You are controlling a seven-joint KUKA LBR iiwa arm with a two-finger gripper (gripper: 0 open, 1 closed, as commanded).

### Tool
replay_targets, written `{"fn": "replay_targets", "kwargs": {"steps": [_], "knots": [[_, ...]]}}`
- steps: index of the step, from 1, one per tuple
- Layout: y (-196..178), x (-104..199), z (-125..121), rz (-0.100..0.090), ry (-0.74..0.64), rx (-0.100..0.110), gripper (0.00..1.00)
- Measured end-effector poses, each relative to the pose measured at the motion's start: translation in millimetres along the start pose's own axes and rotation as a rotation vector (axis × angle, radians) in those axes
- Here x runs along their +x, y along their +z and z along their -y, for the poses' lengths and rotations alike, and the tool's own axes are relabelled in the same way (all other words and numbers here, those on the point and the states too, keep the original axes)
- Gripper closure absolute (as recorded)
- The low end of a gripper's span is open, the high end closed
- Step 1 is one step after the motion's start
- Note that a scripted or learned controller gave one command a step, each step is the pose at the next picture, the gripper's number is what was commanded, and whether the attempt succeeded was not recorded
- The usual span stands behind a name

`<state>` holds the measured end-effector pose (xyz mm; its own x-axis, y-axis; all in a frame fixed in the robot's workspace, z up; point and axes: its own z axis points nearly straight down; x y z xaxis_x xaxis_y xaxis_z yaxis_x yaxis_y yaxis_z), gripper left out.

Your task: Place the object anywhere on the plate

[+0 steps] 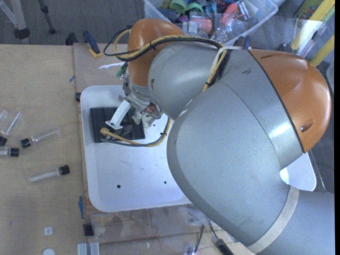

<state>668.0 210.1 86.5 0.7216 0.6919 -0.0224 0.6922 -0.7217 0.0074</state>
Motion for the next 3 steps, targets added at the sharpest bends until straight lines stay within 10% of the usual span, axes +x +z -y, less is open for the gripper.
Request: {"fn": "replay_targets", "kwargs": {"steps": [1, 2, 3], "knots": [[-70, -11, 12, -0.001, -0.346, 0.003, 1.0], [-158, 5, 9, -0.024, 0.175, 0.009, 1.0], [-18, -11, 27, -0.022, 0.505, 0.013, 1.0]]}}
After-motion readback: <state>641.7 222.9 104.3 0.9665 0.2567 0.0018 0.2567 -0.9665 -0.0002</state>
